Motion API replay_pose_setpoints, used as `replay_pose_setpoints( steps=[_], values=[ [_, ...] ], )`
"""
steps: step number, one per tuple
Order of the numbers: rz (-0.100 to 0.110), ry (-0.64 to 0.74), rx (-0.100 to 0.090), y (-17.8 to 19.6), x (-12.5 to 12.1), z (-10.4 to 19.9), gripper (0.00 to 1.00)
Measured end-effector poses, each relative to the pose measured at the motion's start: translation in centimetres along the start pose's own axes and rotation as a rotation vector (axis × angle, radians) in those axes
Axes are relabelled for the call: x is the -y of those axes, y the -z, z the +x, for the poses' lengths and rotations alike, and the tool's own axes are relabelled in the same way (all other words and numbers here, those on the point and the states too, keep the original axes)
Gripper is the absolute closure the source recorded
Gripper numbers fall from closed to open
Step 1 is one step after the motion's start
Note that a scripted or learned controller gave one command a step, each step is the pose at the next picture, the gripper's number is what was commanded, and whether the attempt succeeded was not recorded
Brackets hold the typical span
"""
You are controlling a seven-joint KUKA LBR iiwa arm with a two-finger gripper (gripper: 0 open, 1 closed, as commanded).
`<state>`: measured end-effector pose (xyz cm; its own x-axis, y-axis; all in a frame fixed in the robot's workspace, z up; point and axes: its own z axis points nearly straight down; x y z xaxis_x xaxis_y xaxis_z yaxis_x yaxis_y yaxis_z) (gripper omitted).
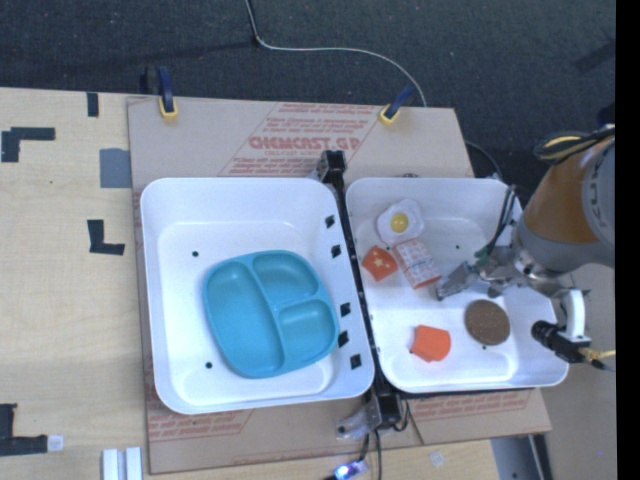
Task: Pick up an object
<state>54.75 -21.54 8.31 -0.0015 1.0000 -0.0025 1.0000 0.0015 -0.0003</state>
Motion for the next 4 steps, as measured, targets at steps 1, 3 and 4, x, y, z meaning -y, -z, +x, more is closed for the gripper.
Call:
replay_pose_setpoints(
  steps=[1, 3, 4],
  values=[
    [-0.005, 0.000, 0.002, 1.3, -0.1, -0.1, 1.00],
    [-0.003, 0.001, -0.002, 11.6, -0.9, 0.0, 1.00],
    [-0.004, 0.001, -0.001, 15.9, -0.8, 0.2, 1.00]
  ],
)
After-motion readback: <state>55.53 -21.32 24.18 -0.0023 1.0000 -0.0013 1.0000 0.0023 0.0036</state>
